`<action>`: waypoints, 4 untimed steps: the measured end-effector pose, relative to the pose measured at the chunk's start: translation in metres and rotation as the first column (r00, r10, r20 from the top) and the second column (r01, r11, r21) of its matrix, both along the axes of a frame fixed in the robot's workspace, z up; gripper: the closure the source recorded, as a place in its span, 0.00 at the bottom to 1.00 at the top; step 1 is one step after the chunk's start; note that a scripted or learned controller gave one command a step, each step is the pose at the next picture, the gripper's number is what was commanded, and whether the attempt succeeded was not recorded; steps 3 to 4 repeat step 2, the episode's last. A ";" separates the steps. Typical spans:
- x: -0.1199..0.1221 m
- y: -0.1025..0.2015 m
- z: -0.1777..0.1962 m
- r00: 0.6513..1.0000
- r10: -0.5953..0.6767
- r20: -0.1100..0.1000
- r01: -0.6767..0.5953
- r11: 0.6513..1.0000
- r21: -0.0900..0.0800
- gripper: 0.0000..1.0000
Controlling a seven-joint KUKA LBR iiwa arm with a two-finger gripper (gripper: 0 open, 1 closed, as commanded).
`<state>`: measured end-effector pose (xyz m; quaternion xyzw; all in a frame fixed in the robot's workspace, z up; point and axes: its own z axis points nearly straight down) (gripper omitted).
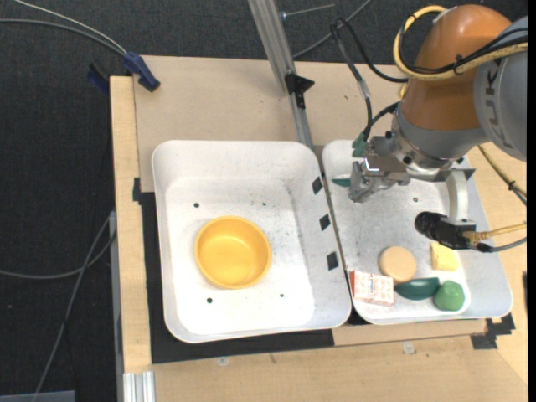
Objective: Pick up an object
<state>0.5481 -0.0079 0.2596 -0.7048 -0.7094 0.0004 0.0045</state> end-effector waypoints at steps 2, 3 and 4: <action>-0.009 0.101 -0.009 1.000 0.000 -0.009 0.000 1.000 -0.001 1.00; -0.009 0.101 -0.009 1.000 0.000 -0.009 0.000 1.000 -0.001 1.00; -0.009 0.101 -0.009 1.000 0.000 -0.009 0.000 1.000 -0.001 1.00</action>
